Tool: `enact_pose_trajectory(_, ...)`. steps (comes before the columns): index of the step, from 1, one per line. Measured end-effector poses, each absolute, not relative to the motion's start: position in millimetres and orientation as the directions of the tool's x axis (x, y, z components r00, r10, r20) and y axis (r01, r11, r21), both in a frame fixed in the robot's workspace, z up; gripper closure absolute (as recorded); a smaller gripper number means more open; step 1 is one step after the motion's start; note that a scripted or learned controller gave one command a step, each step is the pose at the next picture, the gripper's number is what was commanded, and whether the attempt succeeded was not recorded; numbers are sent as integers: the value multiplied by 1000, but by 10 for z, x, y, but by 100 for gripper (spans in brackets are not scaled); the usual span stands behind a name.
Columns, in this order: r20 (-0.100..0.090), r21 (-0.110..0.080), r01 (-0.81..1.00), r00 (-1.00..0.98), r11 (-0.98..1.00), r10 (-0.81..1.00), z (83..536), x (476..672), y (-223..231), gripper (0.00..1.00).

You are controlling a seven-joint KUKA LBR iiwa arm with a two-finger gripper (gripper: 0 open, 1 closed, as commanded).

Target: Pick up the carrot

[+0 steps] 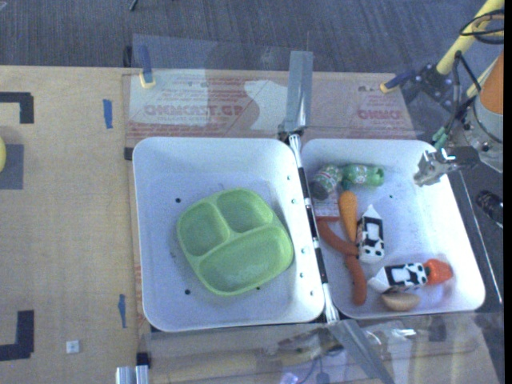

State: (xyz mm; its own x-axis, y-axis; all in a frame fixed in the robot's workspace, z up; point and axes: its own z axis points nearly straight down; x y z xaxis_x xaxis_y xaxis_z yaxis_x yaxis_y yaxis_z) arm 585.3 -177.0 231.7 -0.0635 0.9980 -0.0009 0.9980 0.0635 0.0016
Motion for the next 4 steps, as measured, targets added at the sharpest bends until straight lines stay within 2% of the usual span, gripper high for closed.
enact_pose_trajectory(1, -1, 1, 998, -63, 63, 998, 2316, 5853, -1771, 0)
enact_pose_trajectory(2, 0, 1, 994, -111, 111, 994, 1145, 5808, -976, 0)
enact_pose_trajectory(3, -2, 6, 960, -280, 280, 960, 875, 5729, -976, 0)
enact_pose_trajectory(4, -3, 11, 960, -279, 279, 960, 988, 5742, -979, 100)
